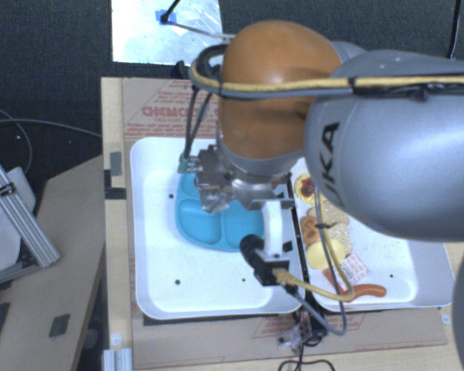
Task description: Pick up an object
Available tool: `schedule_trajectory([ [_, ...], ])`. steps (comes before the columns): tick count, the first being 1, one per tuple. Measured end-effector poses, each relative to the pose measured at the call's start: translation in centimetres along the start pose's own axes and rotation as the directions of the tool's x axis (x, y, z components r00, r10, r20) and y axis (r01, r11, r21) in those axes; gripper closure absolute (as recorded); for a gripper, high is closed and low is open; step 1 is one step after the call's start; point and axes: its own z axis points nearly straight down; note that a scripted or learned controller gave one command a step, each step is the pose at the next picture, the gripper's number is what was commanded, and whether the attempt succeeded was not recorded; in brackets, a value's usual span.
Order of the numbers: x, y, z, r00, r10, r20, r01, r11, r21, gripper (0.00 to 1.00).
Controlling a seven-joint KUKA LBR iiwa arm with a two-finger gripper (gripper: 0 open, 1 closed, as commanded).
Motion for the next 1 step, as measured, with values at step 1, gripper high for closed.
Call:
schedule_trajectory([
  [1,1.15,-0.46,-21.48,1.0,0.002,-0.012,-0.002,1.0,-0.025,1.0],
])
